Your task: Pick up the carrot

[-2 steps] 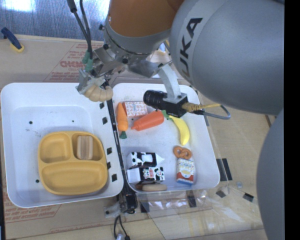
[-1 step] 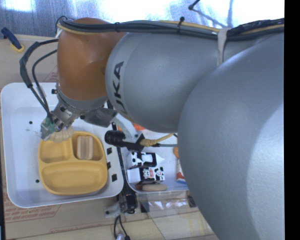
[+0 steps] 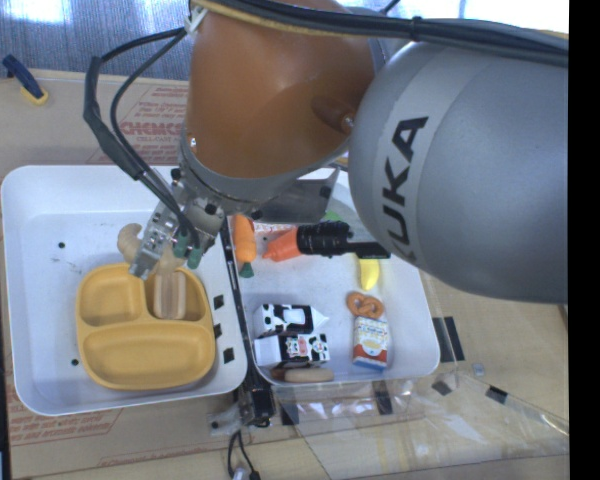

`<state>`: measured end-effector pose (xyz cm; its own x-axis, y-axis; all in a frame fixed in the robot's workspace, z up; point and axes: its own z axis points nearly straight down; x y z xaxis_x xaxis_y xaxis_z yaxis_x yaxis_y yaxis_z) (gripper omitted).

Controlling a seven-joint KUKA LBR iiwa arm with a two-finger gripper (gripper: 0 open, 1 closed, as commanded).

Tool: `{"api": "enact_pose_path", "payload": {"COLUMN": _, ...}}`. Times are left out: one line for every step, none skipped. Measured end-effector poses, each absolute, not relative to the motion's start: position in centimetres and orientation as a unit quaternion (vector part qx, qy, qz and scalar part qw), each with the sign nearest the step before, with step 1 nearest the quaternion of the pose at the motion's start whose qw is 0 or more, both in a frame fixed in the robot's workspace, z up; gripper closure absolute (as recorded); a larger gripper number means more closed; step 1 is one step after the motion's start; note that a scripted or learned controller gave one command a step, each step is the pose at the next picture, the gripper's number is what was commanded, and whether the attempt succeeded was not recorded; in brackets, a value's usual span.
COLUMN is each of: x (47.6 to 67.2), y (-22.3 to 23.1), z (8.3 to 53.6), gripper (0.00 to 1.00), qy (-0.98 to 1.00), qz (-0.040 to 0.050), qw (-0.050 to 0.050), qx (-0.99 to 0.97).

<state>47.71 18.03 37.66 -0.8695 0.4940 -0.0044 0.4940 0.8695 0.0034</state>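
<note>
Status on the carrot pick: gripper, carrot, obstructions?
Two-finger gripper over left white bin, above yellow divided plate, nothing between fingers. Small orange carrot in right white bin, by the divider. Grey arm overhangs it.

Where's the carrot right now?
The carrot lies in the right bin, at its upper left by the divider between the bins, just right of the claw hanging over the yellow tray.

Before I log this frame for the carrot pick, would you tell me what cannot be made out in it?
- Gripper: over the yellow tray in the left bin; too small and blurred to tell its grip.
- Carrot: upper end hidden under the arm.
- Right bin: far part covered by the arm.
- Pretzel box: print too small to read.
</note>
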Motion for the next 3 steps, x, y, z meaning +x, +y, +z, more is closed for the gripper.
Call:
{"api": "enact_pose_path", "payload": {"x": 47.3, "y": 21.8, "z": 22.6, "gripper": 1.0, "qy": 0.951, "qz": -0.0053, "qw": -0.005, "qx": 0.31}}
{"api": "enact_pose_path", "payload": {"x": 50.4, "y": 21.8, "z": 25.4, "gripper": 1.0, "qy": 0.819, "qz": -0.0007, "qw": 0.0, "qx": 0.573}}
{"api": "enact_pose_path", "payload": {"x": 51.5, "y": 17.4, "z": 30.8, "gripper": 1.0, "qy": 0.689, "qz": 0.0001, "qw": 0.001, "qx": 0.725}}
